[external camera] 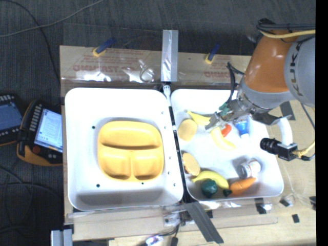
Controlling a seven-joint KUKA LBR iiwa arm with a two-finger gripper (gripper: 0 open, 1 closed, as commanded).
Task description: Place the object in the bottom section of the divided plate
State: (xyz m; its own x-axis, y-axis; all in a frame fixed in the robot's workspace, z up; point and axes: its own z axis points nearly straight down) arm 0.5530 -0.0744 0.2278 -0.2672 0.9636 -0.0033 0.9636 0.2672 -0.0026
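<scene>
Gripper (221, 118) sits low over right bin (277, 181), above a small orange piece (226, 130) and pale slice (224, 140). Yellow divided plate (131, 150) lies in left bin (82, 111). Banana (210, 177) and carrot (242, 185) near right bin's front edge.

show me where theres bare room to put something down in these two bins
Free: every section of the yellow divided plate, and the left bin floor around it. In the right bin, a bare patch mid-floor. Crowded: near edge, with banana, carrot and can; also under the tool.
</scene>
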